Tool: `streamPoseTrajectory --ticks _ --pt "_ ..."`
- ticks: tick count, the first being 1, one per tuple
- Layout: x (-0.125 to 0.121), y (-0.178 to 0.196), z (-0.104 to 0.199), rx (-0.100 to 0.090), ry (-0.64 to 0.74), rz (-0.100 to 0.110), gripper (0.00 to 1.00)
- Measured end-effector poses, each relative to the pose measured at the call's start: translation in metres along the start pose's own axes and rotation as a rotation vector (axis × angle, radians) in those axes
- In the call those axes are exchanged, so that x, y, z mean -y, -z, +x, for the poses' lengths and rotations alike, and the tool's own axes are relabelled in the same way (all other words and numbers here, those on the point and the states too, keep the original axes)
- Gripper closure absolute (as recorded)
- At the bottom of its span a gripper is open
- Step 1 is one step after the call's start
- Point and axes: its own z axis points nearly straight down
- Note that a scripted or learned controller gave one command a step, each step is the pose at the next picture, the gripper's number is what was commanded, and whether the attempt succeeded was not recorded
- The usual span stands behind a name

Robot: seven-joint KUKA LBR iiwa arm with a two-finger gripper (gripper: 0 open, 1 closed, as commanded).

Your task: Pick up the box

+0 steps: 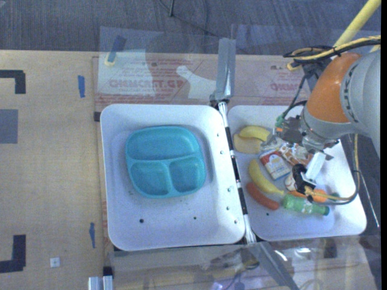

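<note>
The box [275, 164], a small white, red and blue carton, lies tilted in the middle of the right bin [347, 219]. My gripper [291, 147] hangs low over the bin just up and right of the box, very close to its top corner. The grey wrist and its orange band cover the gripper from above. Nothing visibly hangs from the gripper, and the box rests on the items in the bin.
Around the box lie a banana [263, 180], a yellow piece [251, 138], a red sausage-like item [263, 197], a green bottle [305, 206] and an orange item [317, 193]. The left bin [115, 222] holds a teal divided plate [164, 161].
</note>
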Motion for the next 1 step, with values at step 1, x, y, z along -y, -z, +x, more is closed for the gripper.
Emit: streamPoseTrajectory --ticks 1 --pt "0.0153 0.0003 -0.0044 -0.003 0.063 -0.006 0.0"
